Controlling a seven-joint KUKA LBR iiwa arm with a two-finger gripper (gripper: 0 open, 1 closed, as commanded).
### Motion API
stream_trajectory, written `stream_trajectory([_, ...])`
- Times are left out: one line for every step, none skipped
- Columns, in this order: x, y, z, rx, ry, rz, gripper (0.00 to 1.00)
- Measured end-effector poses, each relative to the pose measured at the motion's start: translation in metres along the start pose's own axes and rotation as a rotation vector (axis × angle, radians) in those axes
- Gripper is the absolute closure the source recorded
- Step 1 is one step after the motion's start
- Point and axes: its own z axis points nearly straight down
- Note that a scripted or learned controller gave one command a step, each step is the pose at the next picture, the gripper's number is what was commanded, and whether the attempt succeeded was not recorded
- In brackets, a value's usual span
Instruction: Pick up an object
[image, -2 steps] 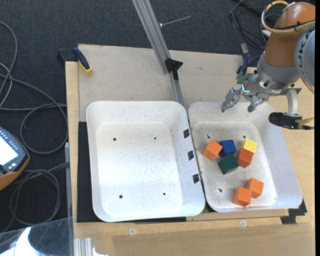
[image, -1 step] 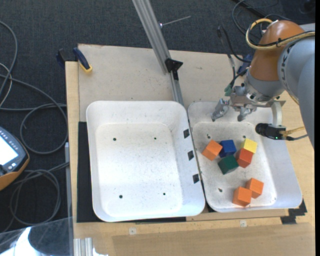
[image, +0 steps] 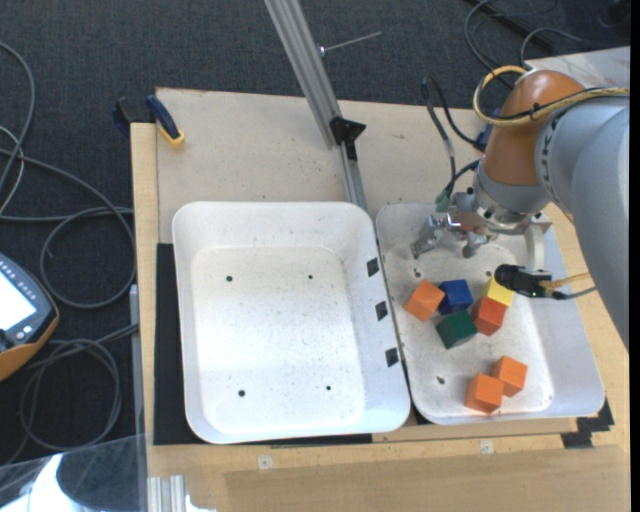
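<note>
Across the whole frame runs a dark grey carpeted floor (image: 70, 90), with loose black cables (image: 60, 240) looping over it at the left. On it stands the pale wooden counter (image: 250, 150), filling the middle of the picture, its bare top showing in the upper half. The grey arm with an orange band (image: 560, 130) reaches in from the upper right. The large shallow white bin (image: 270, 320) lies left of centre, speckled and holding nothing visible. The second white bin (image: 560, 380) lies just beside it at the right, the two rims touching. A slanted grey metal bar (image: 315, 85) crosses from the top edge down to the gap between the bins. The claw (image: 455, 225) hangs over the upper end of the right bin; how far its fingers are apart I cannot tell, and no block is seen between them. The small blocks lie in the right bin below it: an orange cube (image: 424, 299), blue cube (image: 456, 293), green cube (image: 456, 329), red-orange cube (image: 490, 315) and yellow block (image: 499, 292) clustered together, and two orange cubes (image: 497, 384) touching near the lower right.
</note>
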Motion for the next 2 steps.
stream_trajectory([0.000,0.002,-0.015,-0.008,0.000,-0.001,1.00])
stream_trajectory([0.005,0.013,-0.075,-0.015,-0.002,-0.001,1.00])
